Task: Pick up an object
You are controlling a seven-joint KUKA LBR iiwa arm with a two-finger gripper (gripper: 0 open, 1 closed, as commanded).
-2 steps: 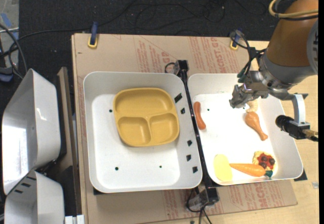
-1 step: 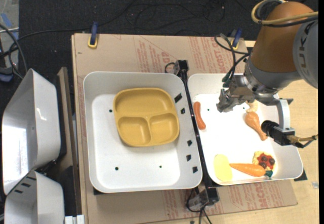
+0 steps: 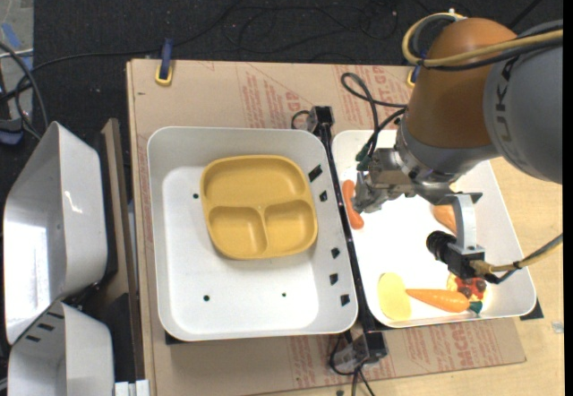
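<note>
My gripper [image 3: 365, 197] hangs low at the left edge of the right bin [image 3: 407, 246], under the grey wrist and orange band. A small orange sausage-shaped piece [image 3: 354, 213] lies along the bin's left wall, directly beside and partly beneath the gripper; whether it is held is hidden. At the bin's front lie an orange carrot [image 3: 439, 299] and a pale yellow rounded piece [image 3: 392, 296]. Another orange piece [image 3: 445, 218] peeks out from behind the arm. A small red and green item [image 3: 471, 288] sits by the carrot's right end.
The left bin [image 3: 179, 296] holds a yellow three-compartment plate [image 3: 260, 206]. A black divider runs between the two bins. The arm covers the back of the right bin. Grey tubs stand off the bench at far left.
</note>
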